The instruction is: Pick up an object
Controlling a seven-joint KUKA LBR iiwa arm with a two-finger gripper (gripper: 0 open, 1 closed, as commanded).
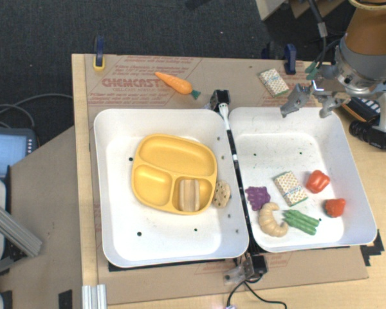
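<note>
Croissant (272,220) curved, glossy tan, beside knobbly purple grapes (258,196); metal gripper (311,102) spread wide, holding nothing.

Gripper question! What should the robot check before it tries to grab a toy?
1. Gripper open: ok, its fingers stand apart with nothing between them.
2. Toys to pick in the right bin: ok, grapes, croissant, green beans, cracker box and two red pieces.
3. Gripper over a toy: not ok, it hangs at the bin's far edge.
4. Toys apart enough: not ok for croissant, grapes and beans, which crowd together; ok for the red pepper.
5. Carrot in a bin: not ok, it lies on the cardboard.
</note>
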